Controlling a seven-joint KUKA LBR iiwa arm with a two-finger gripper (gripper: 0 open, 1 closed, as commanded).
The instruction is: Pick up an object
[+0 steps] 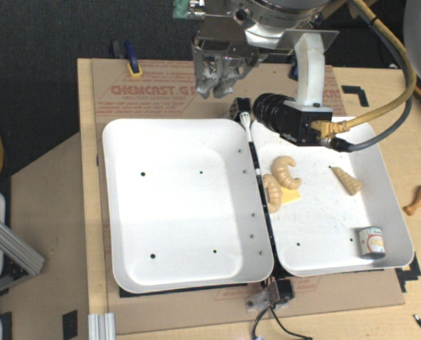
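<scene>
croissant [284, 171] well below fingers [212, 82]

The claw [217, 76] hangs above the bench behind 2 white bins [125, 190], clutching nothing visible.

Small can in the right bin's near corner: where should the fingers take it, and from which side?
Grip the small can across its round side wall, coming straight down from above. It sits close to the right bin's near rim and corner, so a sideways approach looks cramped; the other items lie well clear.
</scene>
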